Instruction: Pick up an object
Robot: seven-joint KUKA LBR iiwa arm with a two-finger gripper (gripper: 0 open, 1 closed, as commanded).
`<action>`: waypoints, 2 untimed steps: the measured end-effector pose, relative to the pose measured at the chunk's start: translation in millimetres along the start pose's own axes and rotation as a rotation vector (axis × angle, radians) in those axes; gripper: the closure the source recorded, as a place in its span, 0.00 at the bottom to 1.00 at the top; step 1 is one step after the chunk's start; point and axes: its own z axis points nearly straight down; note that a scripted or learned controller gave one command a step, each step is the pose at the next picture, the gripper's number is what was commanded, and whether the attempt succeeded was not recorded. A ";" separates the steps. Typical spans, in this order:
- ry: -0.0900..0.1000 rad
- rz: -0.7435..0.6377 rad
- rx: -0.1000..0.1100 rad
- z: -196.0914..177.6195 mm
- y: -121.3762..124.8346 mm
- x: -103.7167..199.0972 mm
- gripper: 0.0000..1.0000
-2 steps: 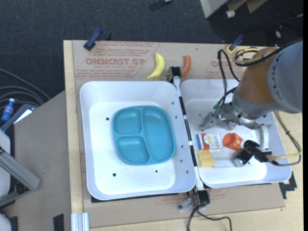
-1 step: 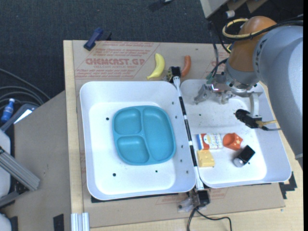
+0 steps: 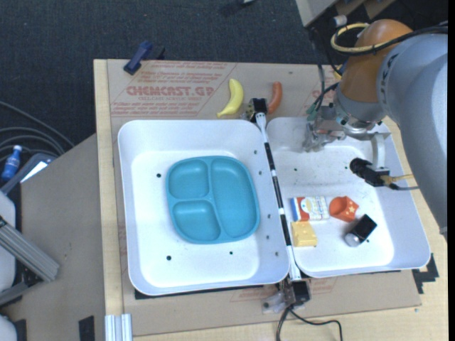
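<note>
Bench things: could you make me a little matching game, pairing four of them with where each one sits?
Things:
1. blue tray
2. banana
3. yellow block
4. tool

Places:
A. on the board behind the bins
B. near edge of the right bin
C. middle of the left bin
D. over the far end of the right bin

Pairs: 1-C, 2-A, 3-B, 4-D
</note>
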 end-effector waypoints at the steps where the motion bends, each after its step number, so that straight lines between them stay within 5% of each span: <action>1: 0.000 0.000 0.001 0.2 -0.1 0.1 0.00; 2: 0.003 0.002 0.006 11.1 -64.1 8.3 0.00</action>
